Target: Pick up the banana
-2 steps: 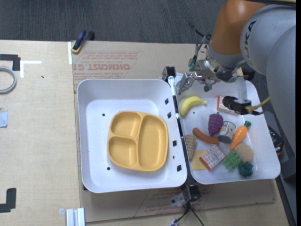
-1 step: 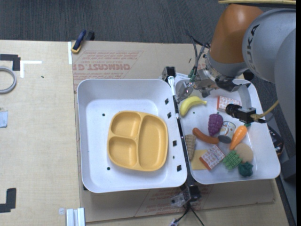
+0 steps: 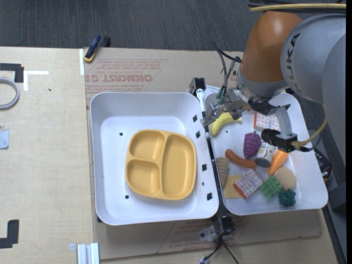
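Lying in the right bin near its upper left corner, the banana is seen just under the hand, whose metal parts touch or overlap its upper end. Whether the hand is wide or narrow cannot be told. Purple grapes, a sausage and a carrot are placed nearby. A yellow divided plate is held in the left bin.
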Tool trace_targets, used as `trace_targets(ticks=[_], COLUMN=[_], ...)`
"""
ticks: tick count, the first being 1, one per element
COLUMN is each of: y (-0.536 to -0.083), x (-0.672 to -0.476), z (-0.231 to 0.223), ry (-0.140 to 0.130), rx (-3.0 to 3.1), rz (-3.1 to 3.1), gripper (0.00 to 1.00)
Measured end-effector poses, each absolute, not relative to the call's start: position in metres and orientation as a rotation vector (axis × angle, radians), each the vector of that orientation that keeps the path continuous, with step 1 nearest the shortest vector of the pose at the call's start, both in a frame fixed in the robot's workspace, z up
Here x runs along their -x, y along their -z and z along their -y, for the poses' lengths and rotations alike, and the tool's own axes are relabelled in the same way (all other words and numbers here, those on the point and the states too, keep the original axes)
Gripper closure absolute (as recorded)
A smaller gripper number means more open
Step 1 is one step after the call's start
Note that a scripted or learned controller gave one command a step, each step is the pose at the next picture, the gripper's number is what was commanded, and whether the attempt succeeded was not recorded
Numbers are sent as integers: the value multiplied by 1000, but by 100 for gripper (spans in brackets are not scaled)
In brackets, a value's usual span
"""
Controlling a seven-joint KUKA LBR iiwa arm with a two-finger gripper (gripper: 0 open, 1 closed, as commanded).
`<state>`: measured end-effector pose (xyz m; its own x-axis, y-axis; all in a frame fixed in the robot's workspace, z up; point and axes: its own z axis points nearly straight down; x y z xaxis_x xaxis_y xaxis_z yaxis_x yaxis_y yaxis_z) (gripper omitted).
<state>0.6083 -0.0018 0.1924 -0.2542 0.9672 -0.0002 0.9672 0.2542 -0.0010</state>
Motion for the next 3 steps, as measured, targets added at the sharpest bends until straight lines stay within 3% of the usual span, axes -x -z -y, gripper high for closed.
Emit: trace_targets(ticks=[3], y=[-192], x=[-608], z=[2], ry=[-1], rx=[1918], rz=[2488], gripper=[0])
